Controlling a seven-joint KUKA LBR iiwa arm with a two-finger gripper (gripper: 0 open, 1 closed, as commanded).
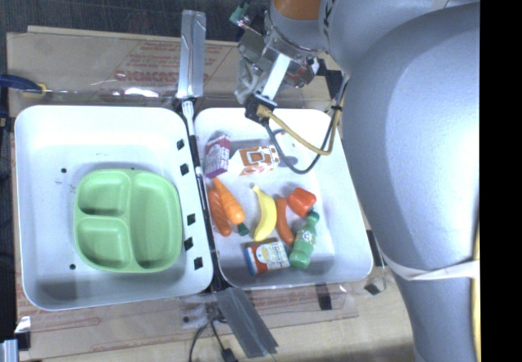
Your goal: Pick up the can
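A short can [267,257] with a red and white label lies on its side near the front of the right bin [347,214]. A purple can-like container [217,155] stands at the bin's back left, beside a small white carton [259,159]. My gripper [251,85] hangs above the back edge of the right bin, high over the purple container and apart from every object. Nothing is seen in its grasp.
Also in the right bin lie two carrots [225,205], a banana [263,214], a red pepper [300,201], an orange sausage-like piece [283,223] and a green bottle [304,240]. The left bin [41,140] holds a green divided plate [128,220].
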